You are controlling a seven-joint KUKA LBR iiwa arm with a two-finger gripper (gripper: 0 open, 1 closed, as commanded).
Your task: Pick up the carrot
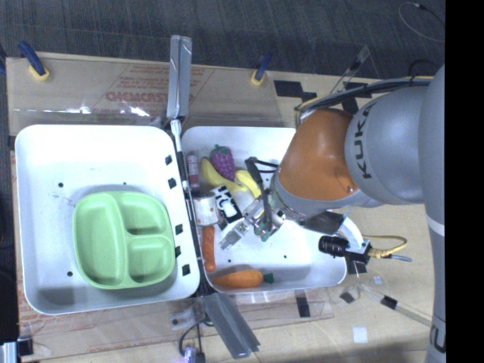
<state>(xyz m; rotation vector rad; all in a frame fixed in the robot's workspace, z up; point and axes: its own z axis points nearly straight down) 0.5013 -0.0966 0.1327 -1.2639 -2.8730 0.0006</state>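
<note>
I see carrot point(239, 279) hard against right bin's near wall point(280, 291); open floor just behind it; bananas point(227, 178), grapes point(221, 159) crowd far-left corner.

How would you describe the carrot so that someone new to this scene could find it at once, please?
Look in the right-hand white bin, the one under the arm, and follow its near wall. The carrot lies flat along that wall near the bin's front left corner. It is the plump orange piece with a green tip, unlike the thinner orange stick beside the divider.
</note>
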